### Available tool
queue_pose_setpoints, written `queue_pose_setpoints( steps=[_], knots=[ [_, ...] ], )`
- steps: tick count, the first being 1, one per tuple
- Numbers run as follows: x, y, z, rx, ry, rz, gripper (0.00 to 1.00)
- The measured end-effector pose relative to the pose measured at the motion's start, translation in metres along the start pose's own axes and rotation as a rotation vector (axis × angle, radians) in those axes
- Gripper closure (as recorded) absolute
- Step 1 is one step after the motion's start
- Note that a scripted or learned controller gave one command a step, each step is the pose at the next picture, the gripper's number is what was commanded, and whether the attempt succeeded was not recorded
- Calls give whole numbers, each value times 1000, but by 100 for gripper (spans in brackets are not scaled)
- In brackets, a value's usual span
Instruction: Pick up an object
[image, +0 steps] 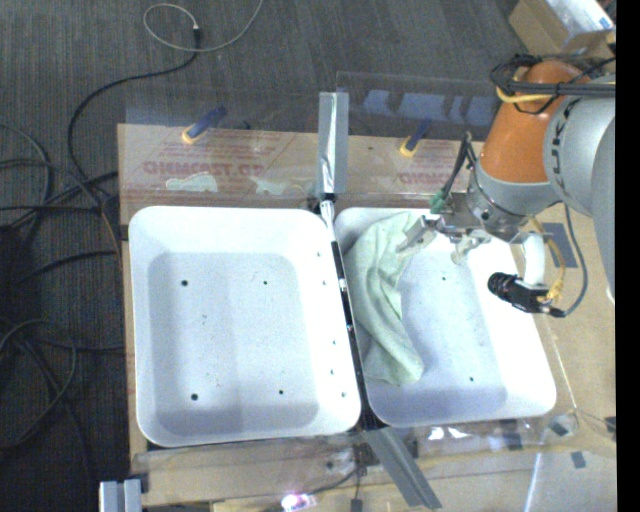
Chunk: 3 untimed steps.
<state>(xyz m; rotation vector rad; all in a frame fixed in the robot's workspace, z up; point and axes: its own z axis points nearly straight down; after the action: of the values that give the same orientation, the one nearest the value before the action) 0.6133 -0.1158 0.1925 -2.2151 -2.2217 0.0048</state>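
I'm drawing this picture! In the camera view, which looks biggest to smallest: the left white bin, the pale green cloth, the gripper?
1. The shallow white plastic left bin: largest by far.
2. The crumpled pale green cloth.
3. The gripper: smallest, though it sits higher and nearer the camera, so it looks bigger than it really is.

Pale green crumpled cloth (385, 300) lies in right shallow white plastic bin (520, 385), along its left wall, reaching toward the far left corner. Left shallow white plastic bin (150, 330) sits beside it, walls touching.
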Motion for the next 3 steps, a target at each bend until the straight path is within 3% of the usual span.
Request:
queue_pose_setpoints(
  steps=[1,2,3],
  knots=[
    [5,-5,97,-8,-2,-1,0],
    [3,55,87,-1,-2,-41,0],
    [11,-24,100,-22,-5,-97,0]
  ],
)
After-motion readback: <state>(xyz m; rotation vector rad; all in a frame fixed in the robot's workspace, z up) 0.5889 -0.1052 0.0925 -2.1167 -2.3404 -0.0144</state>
